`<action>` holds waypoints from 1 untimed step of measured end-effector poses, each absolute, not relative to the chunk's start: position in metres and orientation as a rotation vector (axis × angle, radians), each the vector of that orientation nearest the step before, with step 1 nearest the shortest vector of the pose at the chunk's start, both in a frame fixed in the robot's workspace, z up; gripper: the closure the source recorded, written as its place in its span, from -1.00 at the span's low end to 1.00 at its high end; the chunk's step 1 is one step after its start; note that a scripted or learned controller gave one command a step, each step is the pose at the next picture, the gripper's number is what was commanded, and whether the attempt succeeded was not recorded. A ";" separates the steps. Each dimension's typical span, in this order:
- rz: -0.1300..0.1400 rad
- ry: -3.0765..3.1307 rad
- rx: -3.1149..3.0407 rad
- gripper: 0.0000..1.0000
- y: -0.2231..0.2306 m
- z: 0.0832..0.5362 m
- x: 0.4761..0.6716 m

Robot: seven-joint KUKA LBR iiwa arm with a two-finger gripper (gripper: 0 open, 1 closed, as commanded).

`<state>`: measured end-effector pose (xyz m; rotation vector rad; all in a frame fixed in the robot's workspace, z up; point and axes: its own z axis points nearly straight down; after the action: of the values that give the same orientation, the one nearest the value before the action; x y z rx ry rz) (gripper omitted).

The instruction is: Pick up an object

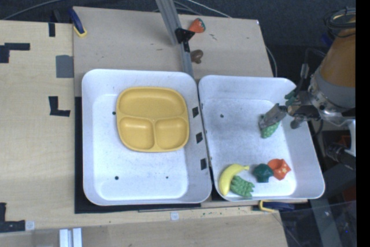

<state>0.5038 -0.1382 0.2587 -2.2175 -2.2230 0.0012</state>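
Camera view, looking down: your gripper [269, 122] sits low in the right bin [231, 95], its fingers down on a small green object [269, 131]; whether they grip it, you cannot tell. Nothing is lifted, so you would judge the pick unfinished. Along the bin's near edge lie one banana [228, 175], one green bumpy toy [242, 186], one teal piece [263, 172] and one orange piece [280, 169]. One yellow divided plate [153, 118] occupies the left bin [95, 182].
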 end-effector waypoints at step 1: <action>0.001 -2.223 -2.218 -1.00 -0.138 0.259 0.504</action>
<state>0.5038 -0.1382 0.2587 -2.2178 -2.2233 0.0007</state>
